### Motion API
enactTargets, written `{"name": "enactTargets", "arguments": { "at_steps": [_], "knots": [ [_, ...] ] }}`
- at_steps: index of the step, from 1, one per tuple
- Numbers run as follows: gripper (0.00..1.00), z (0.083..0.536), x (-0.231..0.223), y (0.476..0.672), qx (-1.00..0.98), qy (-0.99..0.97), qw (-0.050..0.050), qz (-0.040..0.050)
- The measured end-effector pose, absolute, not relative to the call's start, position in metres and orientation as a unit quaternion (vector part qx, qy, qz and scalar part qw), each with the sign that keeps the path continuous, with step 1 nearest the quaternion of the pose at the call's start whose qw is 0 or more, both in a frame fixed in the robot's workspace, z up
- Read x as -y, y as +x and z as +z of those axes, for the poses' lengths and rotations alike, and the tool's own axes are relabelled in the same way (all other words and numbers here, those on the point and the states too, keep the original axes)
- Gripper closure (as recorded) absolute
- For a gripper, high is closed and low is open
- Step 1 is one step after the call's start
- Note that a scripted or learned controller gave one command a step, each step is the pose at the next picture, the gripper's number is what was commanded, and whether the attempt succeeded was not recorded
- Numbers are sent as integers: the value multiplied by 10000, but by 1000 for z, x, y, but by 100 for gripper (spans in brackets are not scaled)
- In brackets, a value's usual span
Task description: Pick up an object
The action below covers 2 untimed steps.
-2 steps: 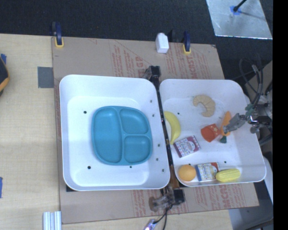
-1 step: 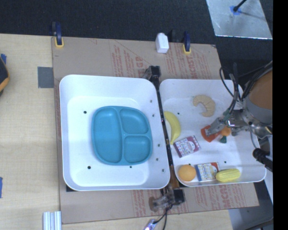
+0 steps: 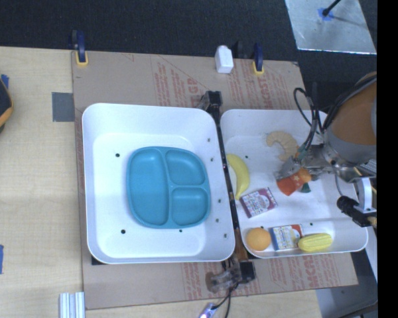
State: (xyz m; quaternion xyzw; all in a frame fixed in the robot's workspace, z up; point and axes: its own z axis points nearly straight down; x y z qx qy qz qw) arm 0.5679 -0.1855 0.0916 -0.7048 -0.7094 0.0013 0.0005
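Over the right bin, hand at a red-orange toy, its grip impossible to tell.

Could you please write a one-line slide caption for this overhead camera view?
Arm's gripper low in the right bin by a carrot; left bin holds a blue divided plate.

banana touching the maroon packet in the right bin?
Apart. The camera view shows a strip of white bin floor between the banana and the maroon packet.
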Motion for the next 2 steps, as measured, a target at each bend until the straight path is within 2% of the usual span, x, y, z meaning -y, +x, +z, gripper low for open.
{"name": "enactTargets", "arguments": {
  "at_steps": [1,2],
  "knots": [
    [100,103,187,569,7100,-7042,-11,12],
    [100,114,188,569,7105,-7037,-13,16]
  ]
}}
